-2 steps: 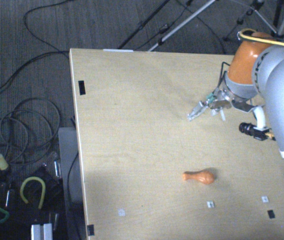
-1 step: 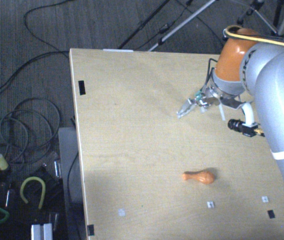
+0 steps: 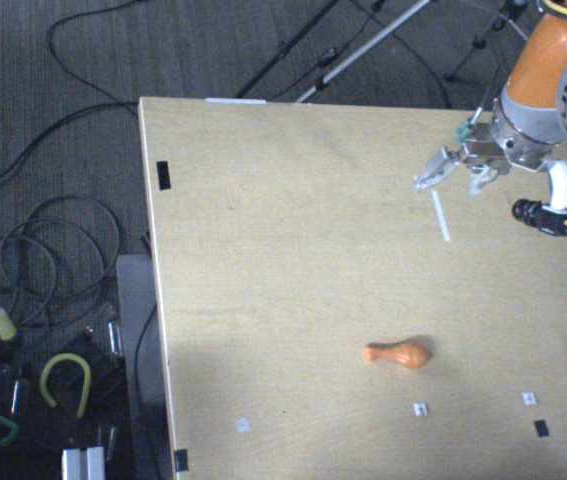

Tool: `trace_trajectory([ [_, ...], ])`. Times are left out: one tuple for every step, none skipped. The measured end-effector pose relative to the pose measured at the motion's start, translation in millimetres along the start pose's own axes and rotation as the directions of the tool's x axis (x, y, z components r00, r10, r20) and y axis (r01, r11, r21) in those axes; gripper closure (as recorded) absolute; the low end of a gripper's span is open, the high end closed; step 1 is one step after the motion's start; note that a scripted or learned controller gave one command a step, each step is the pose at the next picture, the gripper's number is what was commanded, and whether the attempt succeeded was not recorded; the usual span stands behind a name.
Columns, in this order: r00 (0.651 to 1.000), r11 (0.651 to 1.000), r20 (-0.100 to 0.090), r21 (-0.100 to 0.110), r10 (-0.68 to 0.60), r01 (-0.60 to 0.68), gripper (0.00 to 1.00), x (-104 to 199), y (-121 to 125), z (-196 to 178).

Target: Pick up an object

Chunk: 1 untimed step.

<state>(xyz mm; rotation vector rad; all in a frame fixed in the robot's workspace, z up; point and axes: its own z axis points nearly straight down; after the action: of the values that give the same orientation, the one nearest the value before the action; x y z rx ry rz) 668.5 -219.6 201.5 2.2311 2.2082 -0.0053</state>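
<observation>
The gripper [image 3: 455, 175] hangs over the upper right part of the tan bench top [image 3: 293, 268], its two thin metal fingers [image 3: 433, 176] spread apart with nothing between them. Just below the fingertips a short white stick [image 3: 441, 218] lies on the board, tilted a little from upright in the view; whether a finger touches its upper end cannot be told. Behind the gripper the grey wrist leads up to the arm's orange band [image 3: 543, 63] at the right edge.

Well apart from the gripper, toward the lower middle of the board, lies an orange pear-shaped object [image 3: 400, 354], its narrow neck pointing left and its rounded bulb to the right. Small pale markers [image 3: 420, 408] sit near the bottom right. Off the board's left side, black cables [image 3: 38, 258] coil on the dark carpet [image 3: 53, 78].
</observation>
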Motion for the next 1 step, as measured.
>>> trace_trajectory([
  [0.983,0.983,-0.002,0.000,-0.186,0.186,0.00,13.4,0.1,102.7],
])
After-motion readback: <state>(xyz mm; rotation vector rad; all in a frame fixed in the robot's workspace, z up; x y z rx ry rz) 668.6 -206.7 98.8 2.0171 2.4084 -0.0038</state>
